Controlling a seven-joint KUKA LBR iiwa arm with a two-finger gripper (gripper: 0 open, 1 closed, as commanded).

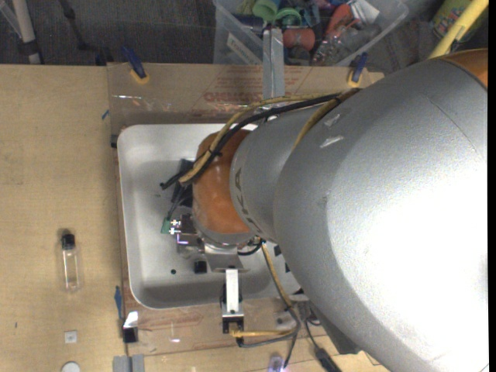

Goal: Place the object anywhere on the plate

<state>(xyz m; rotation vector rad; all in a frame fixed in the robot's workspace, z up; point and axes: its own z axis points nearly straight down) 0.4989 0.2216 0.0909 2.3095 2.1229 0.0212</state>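
My grey arm (pixel 372 208) reaches in from the right and covers most of the white bin (pixel 143 200). Its orange band (pixel 221 196) sits over the middle of the bin. Below the band, the gripper (pixel 183 235) hangs low over the bin floor with black cables and a small green light on its left side. The wrist hides whatever lies beneath it. A small dark piece (pixel 200 266) shows on the bin floor just below the gripper body; I cannot tell what it is.
A clear tub (pixel 310 14) of colourful items stands at the back. A small glass vial (pixel 70 260) lies on the wooden bench to the left. Blue clamps (pixel 137 70) and a metal bracket (pixel 232 297) hold the bin's edges.
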